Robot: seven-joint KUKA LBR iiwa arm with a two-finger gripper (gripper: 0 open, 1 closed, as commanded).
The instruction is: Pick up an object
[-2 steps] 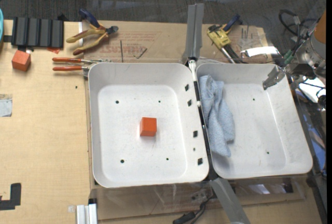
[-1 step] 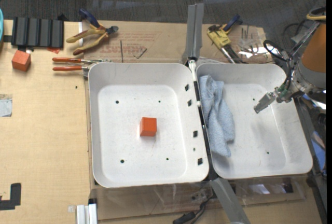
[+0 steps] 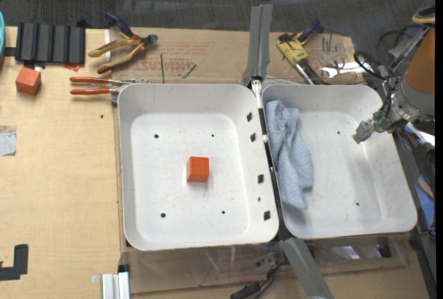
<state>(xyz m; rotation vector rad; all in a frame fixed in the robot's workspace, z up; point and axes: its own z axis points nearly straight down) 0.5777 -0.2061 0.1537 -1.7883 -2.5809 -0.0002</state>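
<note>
Hovering over the right bin, nothing in my grip

Reaching in from the right, my arm [image 3: 423,76] shows its orange band at the frame's edge, and my gripper [image 3: 365,130] hangs above the right bin's [image 3: 387,225] upper right part, over bare white floor. It is small and dark here, and I cannot tell whether it is spread or pressed together; I see no object in it.

A crumpled blue-grey cloth [image 3: 291,152] lies along the left side of that bin, just beside the divider, well apart from my gripper.

An orange cube [image 3: 198,169] sits near the middle of the left bin [image 3: 138,221], upright and alone, far from my gripper.

On the bench beyond the bins lie pliers [image 3: 121,48] with yellow handles, a red-handled tool [image 3: 97,86] touching the left bin's corner, and a second orange block [image 3: 28,80] at the far left.
</note>
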